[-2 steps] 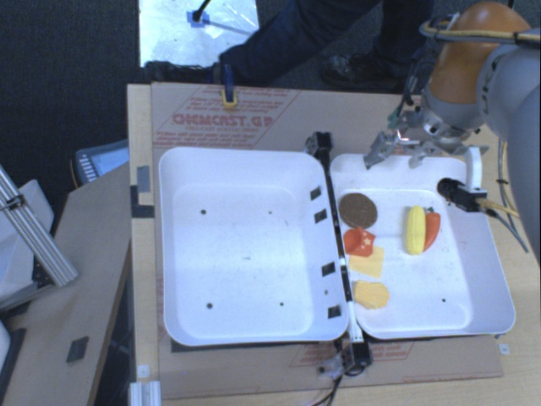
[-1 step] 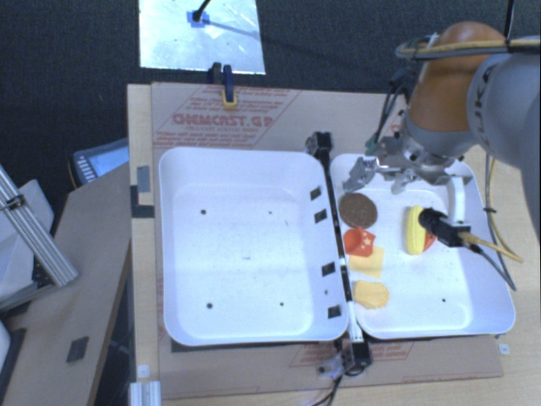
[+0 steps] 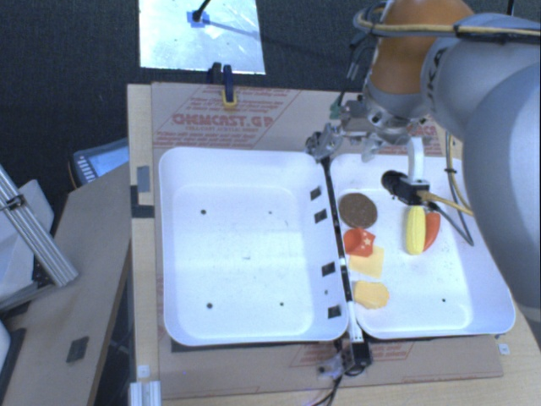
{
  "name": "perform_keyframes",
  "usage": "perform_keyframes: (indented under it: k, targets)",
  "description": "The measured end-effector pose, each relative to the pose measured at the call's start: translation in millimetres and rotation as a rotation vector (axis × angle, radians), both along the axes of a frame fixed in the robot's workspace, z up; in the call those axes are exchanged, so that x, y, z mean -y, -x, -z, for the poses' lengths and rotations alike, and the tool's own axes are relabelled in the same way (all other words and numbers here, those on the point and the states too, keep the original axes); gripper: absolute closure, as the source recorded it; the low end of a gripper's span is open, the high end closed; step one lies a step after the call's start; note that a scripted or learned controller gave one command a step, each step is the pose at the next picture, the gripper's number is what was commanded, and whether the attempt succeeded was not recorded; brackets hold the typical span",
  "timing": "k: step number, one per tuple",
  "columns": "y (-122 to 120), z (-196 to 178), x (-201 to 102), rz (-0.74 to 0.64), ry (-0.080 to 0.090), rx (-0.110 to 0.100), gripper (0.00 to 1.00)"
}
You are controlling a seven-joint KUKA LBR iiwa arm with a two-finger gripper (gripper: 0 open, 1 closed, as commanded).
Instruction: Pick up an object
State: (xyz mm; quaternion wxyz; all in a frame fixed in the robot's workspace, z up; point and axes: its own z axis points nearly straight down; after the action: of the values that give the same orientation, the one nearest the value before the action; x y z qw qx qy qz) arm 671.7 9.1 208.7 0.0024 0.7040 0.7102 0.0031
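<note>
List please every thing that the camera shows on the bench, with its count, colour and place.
bins: 2, white, side by side on the bench; left bin, right bin
round disc: 1, brown, right bin, near the divider
red piece: 1, red, just below the disc
yellow slab: 1, pale yellow, below the red piece
orange-yellow lump: 1, below the slab
yellow long piece: 1, yellow, right bin, middle
orange-red long piece: 1, touching the yellow one's right side
cardboard sheet: 1, brown, under the bins
arm: 1, grey with orange band, from the right
pincer: 1, over the bins' far edge

Cardboard sheet (image 3: 221, 117) — yellow clamp (image 3: 228, 89)
</note>
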Motion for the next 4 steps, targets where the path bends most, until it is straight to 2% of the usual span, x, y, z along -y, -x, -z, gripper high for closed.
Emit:
perform_keyframes:
  k: [1,2,3,4]
  targets:
    - [1.3,-130.4,-44.2,-0.001,-0.002,0.01,0.0]
    - [61.0,23.6,-121.6,-0.002,0.0,-0.022,0.0]
    - [62.7,130.1,-154.9,0.002,0.0,-0.01,0.0]
    - [50.1,120.3,-229.5,-0.001,-0.001,-0.003,0.0]
